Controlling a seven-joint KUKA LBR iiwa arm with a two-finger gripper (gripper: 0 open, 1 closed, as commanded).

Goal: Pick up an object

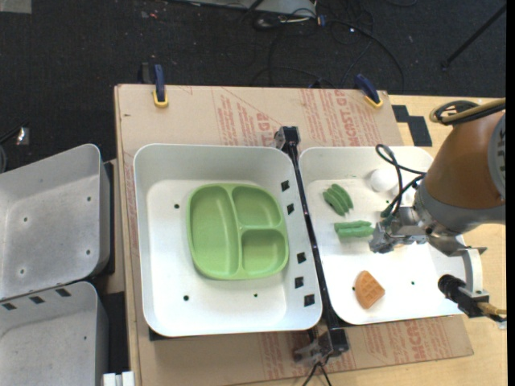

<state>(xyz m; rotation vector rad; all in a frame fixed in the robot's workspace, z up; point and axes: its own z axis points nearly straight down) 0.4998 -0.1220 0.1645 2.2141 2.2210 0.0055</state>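
Right now the gripper (381,240) sits low in the right bin (418,310), its tip just beside the right end of a green pickle-shaped piece (352,230). Whether the fingers are open or closed, I cannot tell, since the wrist hides them. That green piece is the likeliest target and lies near the bin's middle; a ribbed green leafy item (339,199) rests at about 11 o'clock from it, a white rounded object (381,180) at 1 o'clock, and an orange-brown biscuit-like piece (369,289) at 5 o'clock, well apart.

The risk, as I judge it, is that the fingers close on the very end of the green piece, so it slips or pivots out; its smooth, elongated plastic body would slide easily on the glossy bin floor. A push could also nudge it toward the dividing wall.

The left bin (161,296) holds a matte green divided plate (238,232) with three compartments, on the cardboard-covered worktop (233,111)
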